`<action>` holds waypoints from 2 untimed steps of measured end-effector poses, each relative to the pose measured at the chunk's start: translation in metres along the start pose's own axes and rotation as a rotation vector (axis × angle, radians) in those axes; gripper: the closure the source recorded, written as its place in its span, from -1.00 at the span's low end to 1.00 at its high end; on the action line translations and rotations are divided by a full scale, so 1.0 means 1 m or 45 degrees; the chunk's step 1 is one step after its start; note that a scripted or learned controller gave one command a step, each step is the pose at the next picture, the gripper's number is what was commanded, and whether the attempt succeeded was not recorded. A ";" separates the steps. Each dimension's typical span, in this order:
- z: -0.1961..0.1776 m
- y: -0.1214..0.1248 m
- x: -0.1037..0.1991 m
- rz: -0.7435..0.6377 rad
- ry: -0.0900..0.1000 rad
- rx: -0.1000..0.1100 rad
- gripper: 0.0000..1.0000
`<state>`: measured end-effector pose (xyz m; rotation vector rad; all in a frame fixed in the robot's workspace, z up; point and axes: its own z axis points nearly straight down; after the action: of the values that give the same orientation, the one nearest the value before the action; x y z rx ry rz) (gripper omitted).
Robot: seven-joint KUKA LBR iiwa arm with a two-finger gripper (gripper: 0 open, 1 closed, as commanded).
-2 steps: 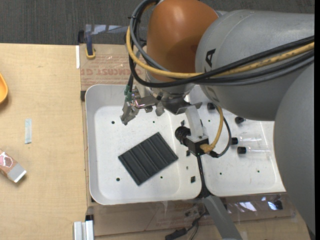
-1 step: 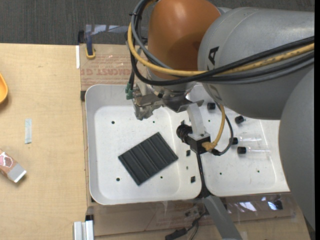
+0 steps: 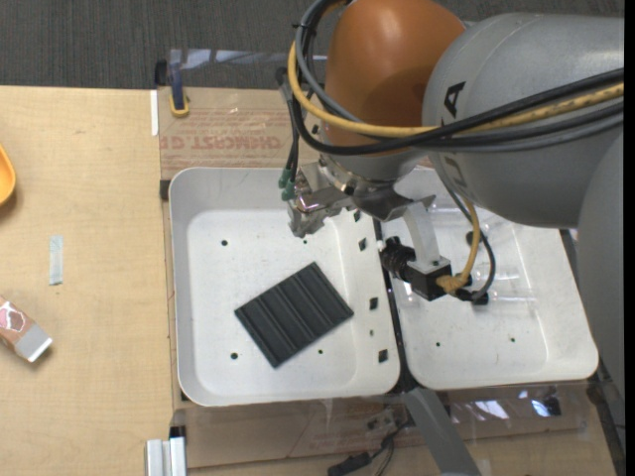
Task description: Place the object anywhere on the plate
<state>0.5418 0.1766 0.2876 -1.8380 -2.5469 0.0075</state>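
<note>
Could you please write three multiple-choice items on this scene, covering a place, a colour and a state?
1. Where does the dark ribbed plate lie?
A. left bin
B. right bin
C. wooden bench
2. What colour are the bins?
A. blue
B. white
C. black
3. How does the plate rest?
A. standing on edge
B. flat, turned askew
C. leaning on a wall

Answers: 1 A, it sits on the left bin floor. 2 B, both bin rims are white. 3 B, its ribbed face points up, corners off the bin's sides.
</note>
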 end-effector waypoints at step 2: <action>-0.027 -0.058 -0.060 -0.504 0.000 -0.006 1.00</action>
<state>0.5062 0.1012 0.3152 -1.3023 -2.8602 0.0020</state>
